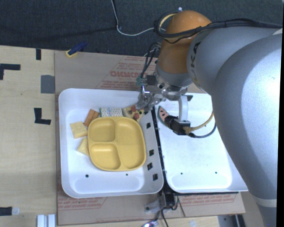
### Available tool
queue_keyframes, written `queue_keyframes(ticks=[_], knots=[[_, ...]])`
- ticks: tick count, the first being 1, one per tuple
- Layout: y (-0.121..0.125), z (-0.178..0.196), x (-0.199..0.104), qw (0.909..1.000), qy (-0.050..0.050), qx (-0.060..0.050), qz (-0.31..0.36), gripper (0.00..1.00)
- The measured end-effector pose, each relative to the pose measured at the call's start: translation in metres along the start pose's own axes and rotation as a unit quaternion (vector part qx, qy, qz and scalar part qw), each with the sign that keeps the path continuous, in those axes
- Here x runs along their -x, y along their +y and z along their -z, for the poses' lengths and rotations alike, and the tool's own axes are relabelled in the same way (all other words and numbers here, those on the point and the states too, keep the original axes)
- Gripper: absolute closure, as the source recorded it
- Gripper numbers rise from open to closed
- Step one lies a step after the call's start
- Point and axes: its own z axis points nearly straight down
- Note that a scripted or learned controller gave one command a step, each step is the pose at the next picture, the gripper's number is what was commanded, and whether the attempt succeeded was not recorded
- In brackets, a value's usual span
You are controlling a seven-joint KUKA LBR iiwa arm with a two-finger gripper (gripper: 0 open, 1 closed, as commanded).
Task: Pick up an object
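Grey arm overhangs yellow divided plate.

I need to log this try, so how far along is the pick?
Done: the gripper is down at the far right corner of the left bin, beside the small items there. In hand: nothing visibly between its fingers; the view doesn't settle a grasp. Left: lifting something out. The yellow plate, the crackers and the other pieces lie in the bin.

A tan worktop carries a cardboard sheet. Two white bins, the left bin and the right bin, sit side by side on the sheet.
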Motion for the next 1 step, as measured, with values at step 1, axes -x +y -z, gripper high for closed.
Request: queue_keyframes(ticks=[1], knots=[[0.0042,0.0049,-0.0016,1.0000,0.000,0.001,0.001,1.00]])
